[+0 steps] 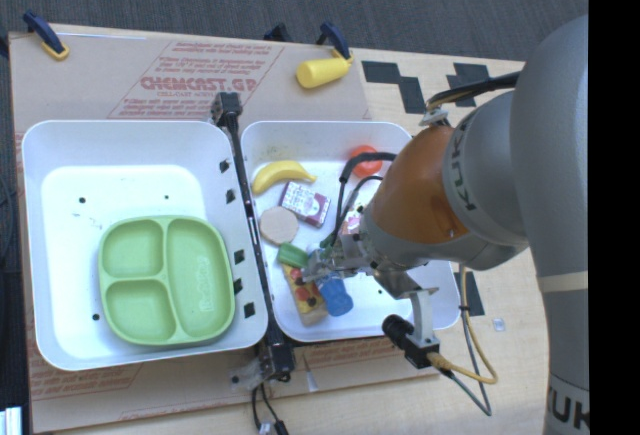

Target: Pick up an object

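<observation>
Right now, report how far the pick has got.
Done: the arm has reached into the right bin. In hand: the gripper sits low among the clutter by the blue object and green block. Left: no grasp or lift is visible.

The right bin (300,135) holds a small heap: a yellow banana (281,174) lying curved near the far wall, a pink-and-white packet (304,202) beside it, a tan disc (279,225), a green block (293,255), and a blue cylinder (337,300) nearest the front.
</observation>
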Motion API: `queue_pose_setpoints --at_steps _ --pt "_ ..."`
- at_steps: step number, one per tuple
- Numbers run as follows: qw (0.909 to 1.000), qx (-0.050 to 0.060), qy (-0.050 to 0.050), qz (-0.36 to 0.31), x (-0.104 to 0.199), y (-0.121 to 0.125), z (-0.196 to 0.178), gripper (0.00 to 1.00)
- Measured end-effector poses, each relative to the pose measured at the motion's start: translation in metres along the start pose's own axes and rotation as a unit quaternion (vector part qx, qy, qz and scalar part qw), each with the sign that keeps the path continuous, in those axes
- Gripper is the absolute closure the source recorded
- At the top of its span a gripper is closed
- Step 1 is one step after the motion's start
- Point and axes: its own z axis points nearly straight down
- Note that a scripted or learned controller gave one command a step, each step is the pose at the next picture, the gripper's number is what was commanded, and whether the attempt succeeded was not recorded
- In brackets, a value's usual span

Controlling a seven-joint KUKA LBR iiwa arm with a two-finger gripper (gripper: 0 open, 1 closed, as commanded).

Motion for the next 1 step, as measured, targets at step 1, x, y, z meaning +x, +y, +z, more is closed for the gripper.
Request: queue_pose_setpoints --at_steps 1 --pt "1.0000 0.000 -0.001 0.003 0.0700 -0.0003 -0.1338 1.00"
